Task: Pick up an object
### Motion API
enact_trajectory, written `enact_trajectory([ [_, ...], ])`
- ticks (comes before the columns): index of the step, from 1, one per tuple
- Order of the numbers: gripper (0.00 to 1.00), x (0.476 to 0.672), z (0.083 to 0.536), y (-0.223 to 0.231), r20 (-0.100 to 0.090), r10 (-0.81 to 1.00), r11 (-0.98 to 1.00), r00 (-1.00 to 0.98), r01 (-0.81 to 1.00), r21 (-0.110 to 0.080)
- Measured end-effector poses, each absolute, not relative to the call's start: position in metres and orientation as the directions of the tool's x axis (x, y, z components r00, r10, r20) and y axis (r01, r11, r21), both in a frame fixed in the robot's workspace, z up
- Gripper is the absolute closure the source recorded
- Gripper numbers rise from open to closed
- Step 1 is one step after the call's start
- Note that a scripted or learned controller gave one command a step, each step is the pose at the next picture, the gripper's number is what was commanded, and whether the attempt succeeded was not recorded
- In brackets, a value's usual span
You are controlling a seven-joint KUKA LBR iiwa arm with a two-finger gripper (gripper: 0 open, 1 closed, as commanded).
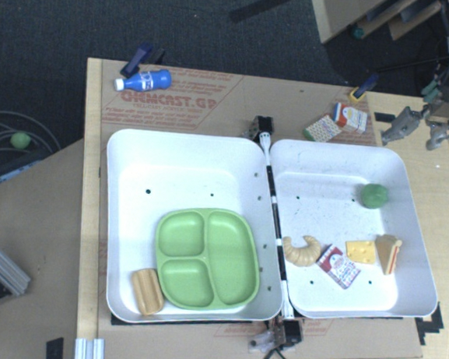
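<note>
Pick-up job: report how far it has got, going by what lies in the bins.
Done: nothing visibly lifted. The croissant, cheese wedge, red packet and green ball lie on the right bin floor; the green tray sits in the left bin. In hand: nothing; the hand is beyond the right bin's far corner. Left: approach, grasp, lift.

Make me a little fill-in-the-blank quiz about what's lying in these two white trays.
The divided plate in the left bin is coloured ____.
The croissant lies in the ____ bin.
The round ball in the right bin is coloured ____.
The blue bottle lies ____ the bins, on the bench.

Missing words: green; right; green; outside
</note>
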State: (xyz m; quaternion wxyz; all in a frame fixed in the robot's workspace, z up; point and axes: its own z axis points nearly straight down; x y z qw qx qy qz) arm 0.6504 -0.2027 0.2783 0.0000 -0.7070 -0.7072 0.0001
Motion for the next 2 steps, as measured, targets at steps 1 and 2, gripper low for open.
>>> enact_trajectory([
  [1, 0.0, 0.666, 0.173, -0.22, 0.001, 1.0, 0.0, 0.0, 1.0, -0.003],
  [2, 0.0, 0.65, 0.091, -0.218, 0.01, 1.0, 0.004, -0.004, 1.0, -0.004],
])
